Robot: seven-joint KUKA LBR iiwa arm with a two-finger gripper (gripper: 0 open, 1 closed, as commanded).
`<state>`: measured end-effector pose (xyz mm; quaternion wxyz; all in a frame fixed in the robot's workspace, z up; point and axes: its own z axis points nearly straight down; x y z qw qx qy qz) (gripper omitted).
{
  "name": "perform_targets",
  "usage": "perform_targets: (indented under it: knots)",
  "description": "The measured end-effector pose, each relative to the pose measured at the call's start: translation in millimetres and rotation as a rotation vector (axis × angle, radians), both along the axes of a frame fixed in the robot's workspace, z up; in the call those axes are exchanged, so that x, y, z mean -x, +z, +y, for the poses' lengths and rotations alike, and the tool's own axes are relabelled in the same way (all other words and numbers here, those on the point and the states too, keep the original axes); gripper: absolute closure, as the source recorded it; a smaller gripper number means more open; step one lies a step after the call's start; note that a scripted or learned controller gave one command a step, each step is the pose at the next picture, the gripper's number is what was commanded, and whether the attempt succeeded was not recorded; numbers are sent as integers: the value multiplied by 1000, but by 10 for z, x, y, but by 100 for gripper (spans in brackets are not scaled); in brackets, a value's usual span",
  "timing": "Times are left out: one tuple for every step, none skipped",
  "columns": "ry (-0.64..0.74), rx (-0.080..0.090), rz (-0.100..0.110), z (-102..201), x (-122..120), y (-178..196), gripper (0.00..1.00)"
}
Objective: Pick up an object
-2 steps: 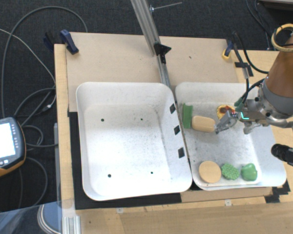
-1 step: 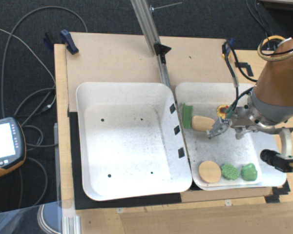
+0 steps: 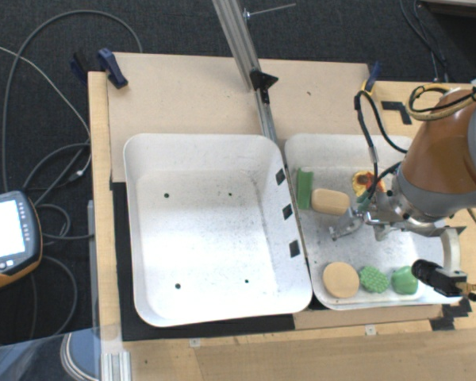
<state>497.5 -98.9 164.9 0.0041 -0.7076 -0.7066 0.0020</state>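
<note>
Gripper [image 3: 343, 230] low in right bin [image 3: 331, 151], just below tan cylinder block [image 3: 330, 202]; fingers spread, pinching nothing. Green block [image 3: 304, 189] left of cylinder; tan disc [image 3: 340, 279] below it.

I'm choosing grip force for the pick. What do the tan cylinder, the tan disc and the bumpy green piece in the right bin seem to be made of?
Tan cylinder: probably unfinished wood, pale and matte, though plastic is possible. Tan disc: the same matte, wood-like look. Bumpy green piece: likely plastic or rubber, judging by its saturated colour and knobbly moulded surface.
</note>
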Motion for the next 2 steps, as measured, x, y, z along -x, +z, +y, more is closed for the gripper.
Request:
perform_targets:
  knots:
    - [0, 0, 0, -97, 4, -551, 0]
    - [1, 1, -9, -88, -18, -411, 100]
